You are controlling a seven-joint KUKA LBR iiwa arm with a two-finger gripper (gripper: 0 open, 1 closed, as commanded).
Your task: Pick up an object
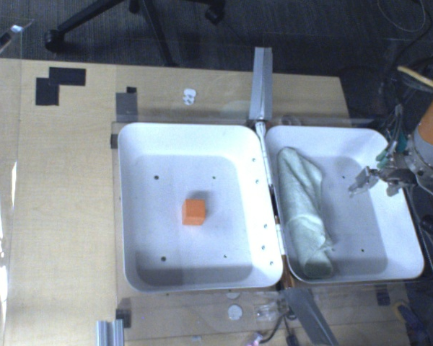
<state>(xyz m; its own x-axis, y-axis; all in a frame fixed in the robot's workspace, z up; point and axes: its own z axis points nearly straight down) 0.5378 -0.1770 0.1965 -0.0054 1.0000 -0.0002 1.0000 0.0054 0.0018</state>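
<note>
A small orange cube [194, 212] lies near the middle of the left bin [137, 215]. A rolled grey-green cloth [301, 209] stretches along the left side of the right bin [397, 258]. My gripper [366, 180] hangs over the right part of the right bin, reaching in from the right edge. It stands to the right of the cloth and apart from it. Nothing shows between its fingers.
A metal divider post [261, 85] rises between the bins at the back. Black tape marks [58, 83] lie on the wooden bench at the far left. An office chair base [141, 9] stands on the floor behind the bench.
</note>
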